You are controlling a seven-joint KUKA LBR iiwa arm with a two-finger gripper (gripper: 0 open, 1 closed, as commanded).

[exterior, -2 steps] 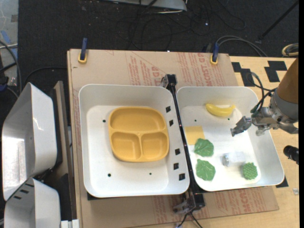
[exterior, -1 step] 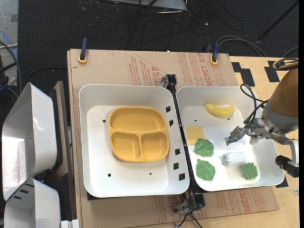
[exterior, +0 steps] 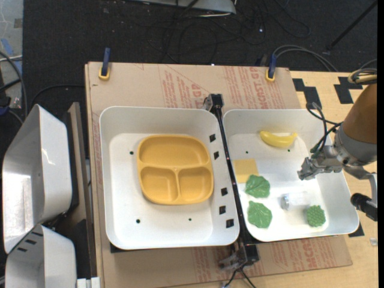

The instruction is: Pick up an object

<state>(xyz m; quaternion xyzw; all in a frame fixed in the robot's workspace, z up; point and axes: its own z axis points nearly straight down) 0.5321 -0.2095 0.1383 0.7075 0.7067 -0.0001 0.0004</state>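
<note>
Showing cardboard (exterior: pixel 180 86) — red print, unreadable

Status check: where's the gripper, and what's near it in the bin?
Gripper low over right bin, nothing seen between its fingers. Clear item and green pieces just below-left, yellow banana above-left. Nothing blocking.

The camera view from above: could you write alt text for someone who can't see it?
A grey robot arm's claw hangs over the right white bin, which holds a yellow banana-shaped toy, a pale yellow square, three green leafy pieces and a small clear object. The left white bin holds a yellow three-section plastic tray.
</note>
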